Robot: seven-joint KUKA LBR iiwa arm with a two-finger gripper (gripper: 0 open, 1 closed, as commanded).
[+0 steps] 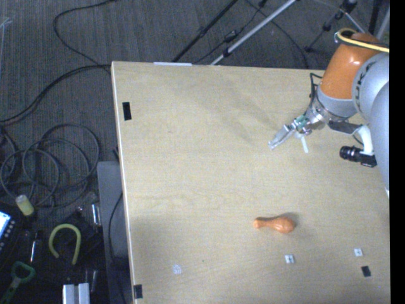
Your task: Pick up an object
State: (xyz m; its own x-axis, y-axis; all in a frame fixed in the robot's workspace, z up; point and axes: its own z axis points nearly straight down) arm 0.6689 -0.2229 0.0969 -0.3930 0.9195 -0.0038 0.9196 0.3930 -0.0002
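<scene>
Below your gripper [291,135], well apart on the bench [190,170], lies the orange object [276,223]; fingers spread, empty, ready to descend.

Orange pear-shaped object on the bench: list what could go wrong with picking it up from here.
1. The end effector is well up-view of the orange pear-shaped object, so a descent here would likely close on bare wooden bench top.
2. The object looks rounded, with a narrow neck, and lies on its side; it may roll or slip from the fingers.
</scene>
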